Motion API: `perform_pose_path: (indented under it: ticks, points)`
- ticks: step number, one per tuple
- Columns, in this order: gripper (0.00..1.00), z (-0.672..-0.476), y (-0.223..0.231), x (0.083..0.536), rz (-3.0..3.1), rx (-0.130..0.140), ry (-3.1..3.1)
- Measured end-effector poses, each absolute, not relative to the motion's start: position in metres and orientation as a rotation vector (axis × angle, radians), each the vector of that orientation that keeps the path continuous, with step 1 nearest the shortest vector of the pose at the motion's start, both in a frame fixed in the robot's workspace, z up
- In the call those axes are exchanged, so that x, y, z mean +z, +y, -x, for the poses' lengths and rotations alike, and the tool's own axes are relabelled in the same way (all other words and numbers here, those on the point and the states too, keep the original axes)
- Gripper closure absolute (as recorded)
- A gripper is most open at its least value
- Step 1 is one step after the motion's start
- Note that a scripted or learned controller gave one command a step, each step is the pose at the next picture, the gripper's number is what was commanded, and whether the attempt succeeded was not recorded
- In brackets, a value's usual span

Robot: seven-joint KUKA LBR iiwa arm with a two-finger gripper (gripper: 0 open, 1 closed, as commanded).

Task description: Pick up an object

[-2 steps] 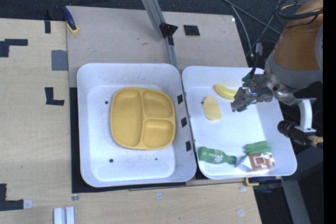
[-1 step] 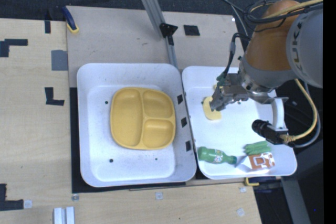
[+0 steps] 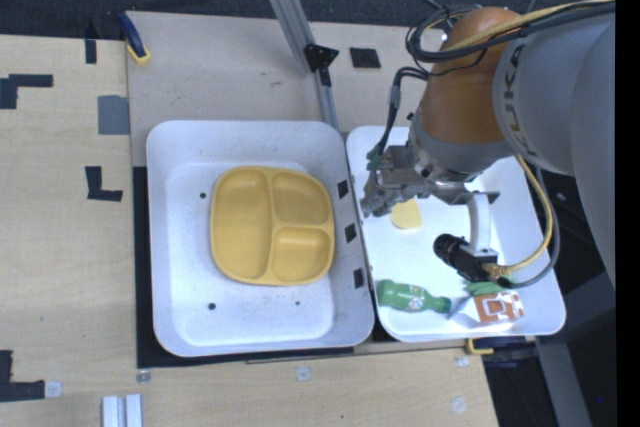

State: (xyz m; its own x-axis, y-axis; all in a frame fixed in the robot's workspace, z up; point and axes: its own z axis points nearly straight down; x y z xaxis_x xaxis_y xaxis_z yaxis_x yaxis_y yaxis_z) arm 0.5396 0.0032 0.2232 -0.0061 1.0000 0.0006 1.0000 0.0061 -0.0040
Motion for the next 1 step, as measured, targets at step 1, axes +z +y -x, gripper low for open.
perform_pose_path:
  ticks: [1]
  points:
    - [1.0,-0.5399,0.0553,0.2326,2.212,0.0,-2.228]
